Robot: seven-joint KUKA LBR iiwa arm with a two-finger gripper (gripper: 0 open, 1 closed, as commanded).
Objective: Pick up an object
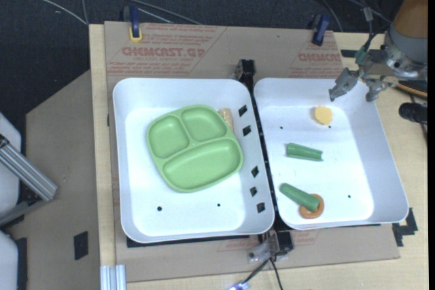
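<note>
Bench [170, 44] with two white bins side by side. Nearest, at the front of the right bin [367, 166], a green stick [298, 195] lies with its end on an orange ring [312, 208]. Behind them, mid-bin, a shorter green piece [303, 152] lies apart. Further back, a small yellow lump [323, 115]. Left bin [129, 166] carries a green divided plate [195, 147]. Gripper [355, 87] hangs over the right bin's far right corner, fingers spread, nothing between them.
</note>
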